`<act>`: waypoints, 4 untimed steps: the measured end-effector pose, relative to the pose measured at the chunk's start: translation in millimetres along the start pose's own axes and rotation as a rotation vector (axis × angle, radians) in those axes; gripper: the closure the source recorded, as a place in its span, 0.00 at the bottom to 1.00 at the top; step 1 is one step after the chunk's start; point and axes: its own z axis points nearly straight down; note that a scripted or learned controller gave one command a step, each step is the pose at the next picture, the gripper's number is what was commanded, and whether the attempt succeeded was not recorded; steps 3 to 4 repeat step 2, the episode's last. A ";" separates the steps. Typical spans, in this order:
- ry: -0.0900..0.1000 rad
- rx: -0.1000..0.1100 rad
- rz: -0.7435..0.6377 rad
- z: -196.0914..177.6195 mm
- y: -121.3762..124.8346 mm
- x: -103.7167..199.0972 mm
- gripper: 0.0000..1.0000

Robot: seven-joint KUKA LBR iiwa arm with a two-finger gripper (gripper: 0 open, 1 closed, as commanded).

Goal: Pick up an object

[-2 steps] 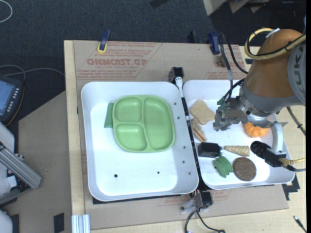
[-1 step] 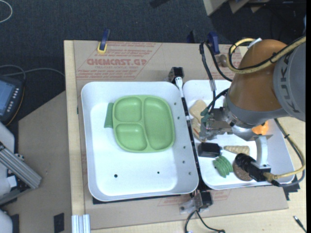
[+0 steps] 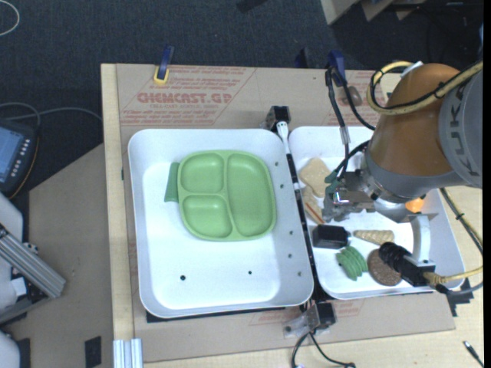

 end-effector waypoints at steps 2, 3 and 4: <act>-0.001 -0.005 -0.001 -18.1 5.7 4.5 1.00; -0.001 -0.005 -0.001 -18.1 5.7 4.5 1.00; -0.001 -0.005 -0.001 -18.1 5.7 4.5 1.00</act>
